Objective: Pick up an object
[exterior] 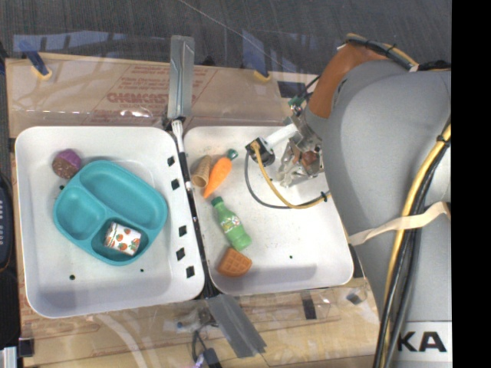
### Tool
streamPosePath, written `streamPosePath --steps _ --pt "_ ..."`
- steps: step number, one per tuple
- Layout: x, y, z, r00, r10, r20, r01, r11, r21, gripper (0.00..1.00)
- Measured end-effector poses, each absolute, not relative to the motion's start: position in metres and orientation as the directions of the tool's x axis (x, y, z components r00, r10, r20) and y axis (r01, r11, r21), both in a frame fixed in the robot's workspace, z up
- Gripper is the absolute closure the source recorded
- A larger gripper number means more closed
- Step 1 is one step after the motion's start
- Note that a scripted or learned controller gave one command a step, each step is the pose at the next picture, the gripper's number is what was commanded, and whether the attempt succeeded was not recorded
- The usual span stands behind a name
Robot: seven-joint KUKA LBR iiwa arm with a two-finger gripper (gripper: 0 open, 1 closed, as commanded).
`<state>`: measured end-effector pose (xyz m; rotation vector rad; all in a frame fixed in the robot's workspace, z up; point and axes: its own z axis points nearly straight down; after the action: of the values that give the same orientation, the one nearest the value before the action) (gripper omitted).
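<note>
grey arm [391, 152] hides right bin's [307, 271] far edge; hand [295, 167] indistinct.

Carrot [218, 174] beside cone [200, 170]

you look through a single fixed camera set above the bench, tilted down at a slant so both white bins fit in frame: the left bin [46, 282] and the right bin [322, 259] sit side by side across the middle. the far edge of the bench lies toward the top, with dark floor beyond it. the view is close enough to make out small items. the arm [391, 152] comes in from your right, bulking large there.
</note>
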<state>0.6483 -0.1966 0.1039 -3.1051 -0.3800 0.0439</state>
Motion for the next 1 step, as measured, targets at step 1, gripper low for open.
streamPosePath --steps 1 --pt "0.6372 -0.2072 0.0892 0.978 0.21 -0.006 0.21 -0.978 -0.005 1.0"
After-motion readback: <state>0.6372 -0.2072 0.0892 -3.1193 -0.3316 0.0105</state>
